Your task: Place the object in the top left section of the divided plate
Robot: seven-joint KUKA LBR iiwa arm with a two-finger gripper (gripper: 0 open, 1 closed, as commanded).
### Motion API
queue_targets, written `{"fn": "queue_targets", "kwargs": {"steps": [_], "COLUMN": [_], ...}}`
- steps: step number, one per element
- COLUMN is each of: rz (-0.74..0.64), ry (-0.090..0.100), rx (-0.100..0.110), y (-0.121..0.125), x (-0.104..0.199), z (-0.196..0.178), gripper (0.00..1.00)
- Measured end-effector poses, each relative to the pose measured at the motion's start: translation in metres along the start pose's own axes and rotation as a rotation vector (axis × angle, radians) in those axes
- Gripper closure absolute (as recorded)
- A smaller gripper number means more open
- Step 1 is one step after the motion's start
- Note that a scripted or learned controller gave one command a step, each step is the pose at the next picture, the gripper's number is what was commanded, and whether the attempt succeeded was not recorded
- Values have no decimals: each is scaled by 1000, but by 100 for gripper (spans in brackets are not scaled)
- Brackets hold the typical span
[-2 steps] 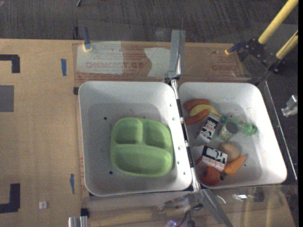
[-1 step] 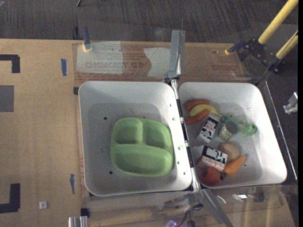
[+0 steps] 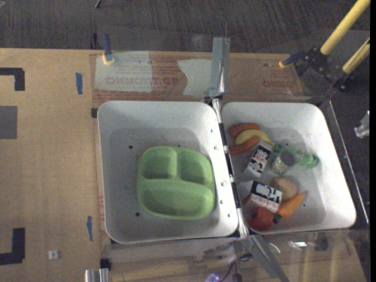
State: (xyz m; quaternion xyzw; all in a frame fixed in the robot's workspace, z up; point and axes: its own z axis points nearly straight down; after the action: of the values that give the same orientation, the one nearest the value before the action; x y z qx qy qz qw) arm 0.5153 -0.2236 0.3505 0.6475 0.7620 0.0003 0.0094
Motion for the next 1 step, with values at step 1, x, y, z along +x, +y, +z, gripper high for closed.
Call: {"fn": "queue_targets", "kwargs": {"steps": [1], "rz": [-92], "ry": [14], "rx": [11], "y": [-24], "x": [4], "z": [6], "gripper": [100]}}
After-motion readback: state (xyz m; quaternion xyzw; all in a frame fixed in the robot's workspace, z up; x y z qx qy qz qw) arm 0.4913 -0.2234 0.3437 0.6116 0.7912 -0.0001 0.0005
